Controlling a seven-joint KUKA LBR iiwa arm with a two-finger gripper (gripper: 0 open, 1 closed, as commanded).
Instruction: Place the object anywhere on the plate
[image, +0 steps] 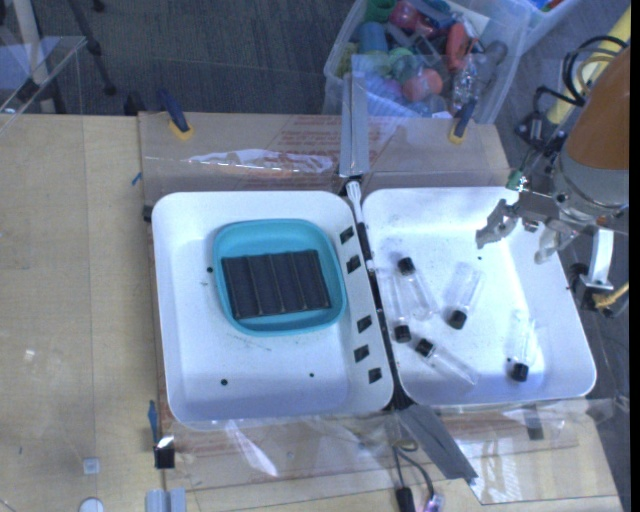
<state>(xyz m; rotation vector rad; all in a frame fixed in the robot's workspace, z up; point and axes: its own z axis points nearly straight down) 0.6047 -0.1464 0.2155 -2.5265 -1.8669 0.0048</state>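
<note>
A teal plate (275, 275) with a dark ridged insert lies in the left white bin (190, 360). Several clear vials with black caps lie in the right bin (565, 340): one vial (412, 286) near the divider, another vial (461, 292) in the middle, a third vial (521, 348) towards the front right. My gripper (520, 238) hangs over the back right of the right bin, open, its fingers (494, 228) spread with nothing between them. It is above and behind the vials, far from the plate.
Black clips line the divider (360, 290) between the two bins. A clear tub of coloured items (420, 50) stands behind the bins. Cables and arm hardware (590, 130) crowd the right side.
</note>
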